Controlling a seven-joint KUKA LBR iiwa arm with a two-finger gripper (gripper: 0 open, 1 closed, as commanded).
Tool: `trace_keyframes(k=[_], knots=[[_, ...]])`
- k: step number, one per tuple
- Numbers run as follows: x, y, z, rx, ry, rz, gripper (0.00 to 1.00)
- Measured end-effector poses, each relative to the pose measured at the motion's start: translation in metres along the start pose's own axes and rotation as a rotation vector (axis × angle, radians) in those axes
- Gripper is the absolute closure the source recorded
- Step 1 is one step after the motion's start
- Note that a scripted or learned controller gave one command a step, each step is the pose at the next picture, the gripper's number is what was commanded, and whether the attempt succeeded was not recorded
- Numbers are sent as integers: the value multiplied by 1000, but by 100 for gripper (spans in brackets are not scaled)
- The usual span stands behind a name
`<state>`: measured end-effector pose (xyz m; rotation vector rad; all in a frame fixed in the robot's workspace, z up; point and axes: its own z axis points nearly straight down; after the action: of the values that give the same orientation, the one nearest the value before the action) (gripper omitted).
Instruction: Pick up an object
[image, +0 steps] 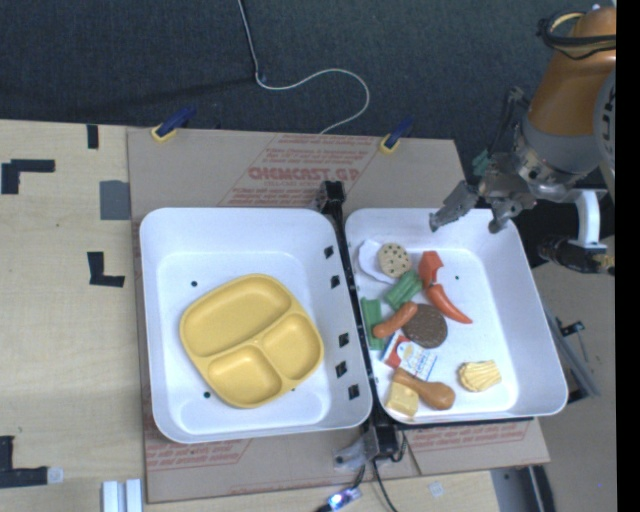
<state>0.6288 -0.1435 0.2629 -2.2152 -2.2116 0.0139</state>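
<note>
Gripper (467, 214) open above right bin (535, 300) far rim, empty.

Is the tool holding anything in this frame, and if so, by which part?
Nothing is held. The tool is open above the far edge of the right bin, with nothing between its fingers. The toy food items, such as the cookie, lie in the bin.

A pale wooden worktop (60, 330) bore black tape marks (98, 270) on its left side. A brown cardboard sheet (290, 170) with faded red print lay on it, pinned by two blue-and-yellow clamps (173, 123). Behind it was dark blue carpet (120, 50), crossed by a thin white cable (300, 80).
</note>
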Motion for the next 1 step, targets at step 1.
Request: trace_keyframes(k=[1], knots=[[0, 2, -7, -12, -2, -3, 0]])
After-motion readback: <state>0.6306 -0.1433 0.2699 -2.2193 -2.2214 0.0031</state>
